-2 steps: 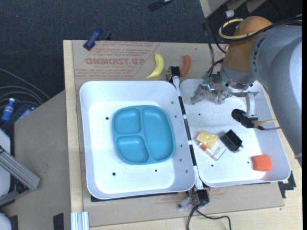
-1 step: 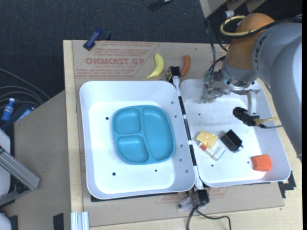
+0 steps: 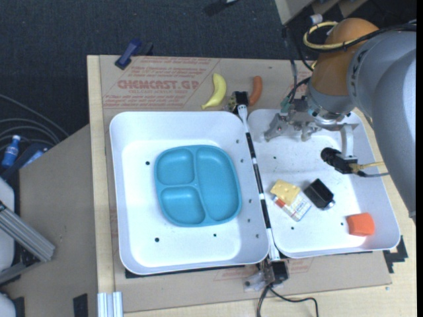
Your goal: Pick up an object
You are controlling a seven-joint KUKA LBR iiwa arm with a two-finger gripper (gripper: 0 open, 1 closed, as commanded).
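Dark carpet surrounds a tan bench [image 3: 165, 78] with red lettering printed across its far side, and two shallow white bins sit on it side by side. At the far end of the right bin [image 3: 380, 240] the claw [image 3: 289, 135] hangs low over the white floor beneath the grey arm [image 3: 390, 78] and its orange band. It looks spread open, with bare bin floor between its two prongs and nothing held in them.

The things it could pick lie nearer the front of that bin, well apart from the claw. A yellow wedge [image 3: 285, 190] touches a small white box [image 3: 297, 207] with a red mark. A black block [image 3: 319, 193] lies just beside them to the right. An orange block [image 3: 361, 224] rests alone near the bin's front right corner.

The left bin [image 3: 125, 197] holds a blue divided plate [image 3: 197, 185], lying flat near its middle.

Behind the bins, on the bare bench, a banana [image 3: 215, 91] and an orange stick-shaped thing [image 3: 255, 90] lie near each other. A blue object [image 3: 129, 53] sits at the bench's far left corner.
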